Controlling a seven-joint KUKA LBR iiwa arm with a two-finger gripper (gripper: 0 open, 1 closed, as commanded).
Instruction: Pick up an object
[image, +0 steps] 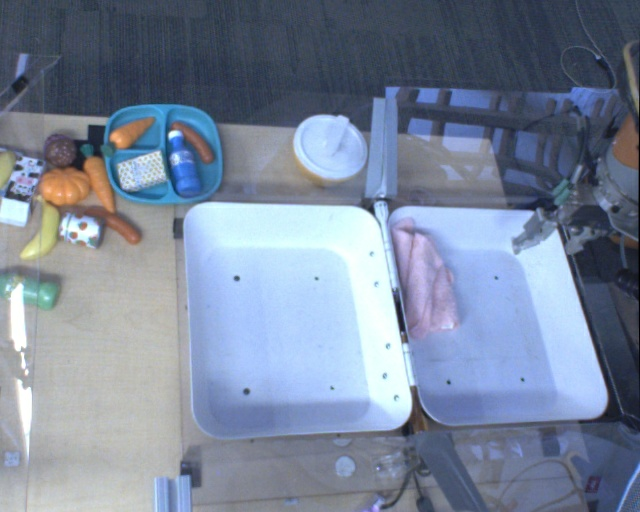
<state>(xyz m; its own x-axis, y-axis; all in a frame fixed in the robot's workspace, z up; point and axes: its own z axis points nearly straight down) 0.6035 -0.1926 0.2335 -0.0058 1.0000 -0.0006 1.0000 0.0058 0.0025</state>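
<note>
A pale pink folded cloth (428, 281) lies in the right bin (520, 395), along its left wall. My gripper (553, 232) hangs over the far right corner of that bin, well to the right of the cloth. Its two fingers stand apart, with nothing between them. The grey arm with its orange band (626, 145) comes in from the right edge.
The left bin (290, 405) sits beside the right one. A white lidded cup (330, 147) stands behind the bins. A blue divided plate (163, 152) and several toy foods (70, 205) lie at the far left. A clear guard frame (480, 115) rises behind the right bin.
</note>
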